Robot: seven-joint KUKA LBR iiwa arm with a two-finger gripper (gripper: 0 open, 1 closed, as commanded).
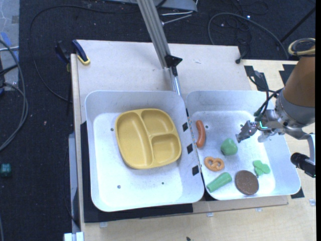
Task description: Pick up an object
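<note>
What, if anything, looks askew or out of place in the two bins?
The yellow divided plate sits rotated in the left bin, not square to its walls. Nothing looks spilled or damaged in the right bin.

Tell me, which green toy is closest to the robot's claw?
The rounded green lump, just below-left of the gripper. The long green piece and small green piece lie farther down.

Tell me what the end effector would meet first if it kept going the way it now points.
Most likely the rounded green piece. The end effector points left and downward into the right bin, and that piece lies nearest along that line. Depth is unclear, so it might pass above.
</note>
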